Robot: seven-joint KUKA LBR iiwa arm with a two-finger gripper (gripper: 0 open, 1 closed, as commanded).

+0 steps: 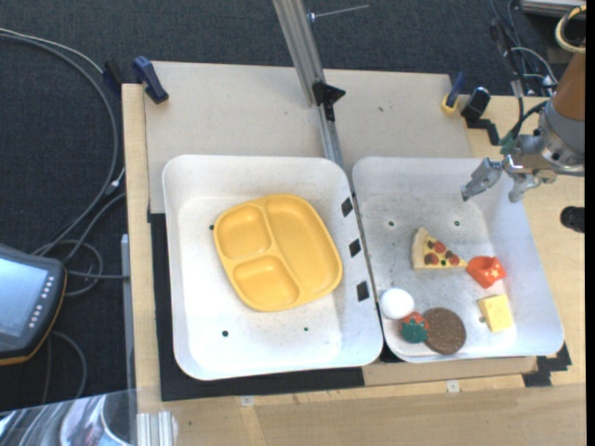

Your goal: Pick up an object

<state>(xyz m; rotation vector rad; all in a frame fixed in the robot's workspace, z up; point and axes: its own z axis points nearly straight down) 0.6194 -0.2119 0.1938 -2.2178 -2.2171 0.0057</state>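
Note:
The right bin [409,189] holds several toy foods: a pizza slice [435,252], an orange-red piece [485,270], a yellow block [496,312], a white egg [397,302], a brown round cookie [444,330] and a small red and green piece [412,326]. My gripper [498,179] hangs over the bin's upper right part, above and right of the pizza slice. Its two grey fingers are spread apart with nothing between them.
A yellow divided plate [276,250] lies in the left bin [195,342]. A metal post [299,35] rises between the bins at the back. Blue clamps [149,77] sit at the bench's far corners. Cables run along the left floor.

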